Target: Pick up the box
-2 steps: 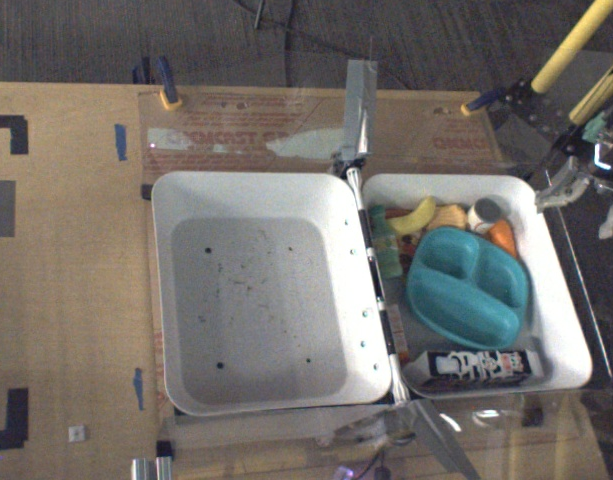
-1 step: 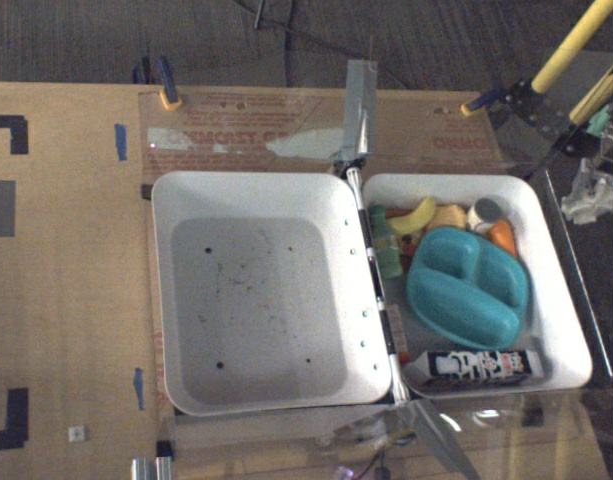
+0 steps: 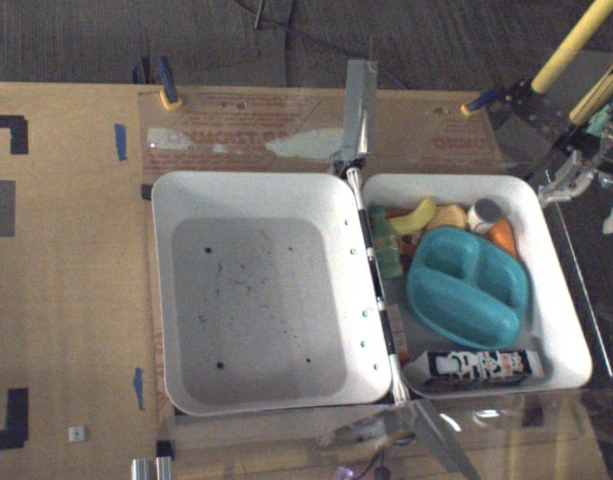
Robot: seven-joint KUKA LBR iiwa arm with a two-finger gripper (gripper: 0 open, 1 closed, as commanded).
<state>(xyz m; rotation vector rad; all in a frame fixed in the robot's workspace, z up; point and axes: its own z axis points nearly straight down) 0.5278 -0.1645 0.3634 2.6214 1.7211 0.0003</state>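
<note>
The box (image 3: 483,366) is a long dark carton with white print. It lies on its side along the front wall of the right bin (image 3: 564,308), its length running left to right. Its rear edge sits just in front of a teal divided plate (image 3: 468,288), and I cannot tell whether the two touch.
Behind the plate lie a yellow banana (image 3: 414,216), an orange piece (image 3: 502,236) and a small round can (image 3: 485,211). Green and red items (image 3: 386,246) line the right bin's left wall. The left bin (image 3: 256,298) adjoins it. Yellow-handled clamps (image 3: 576,38) stand at the far right.
</note>
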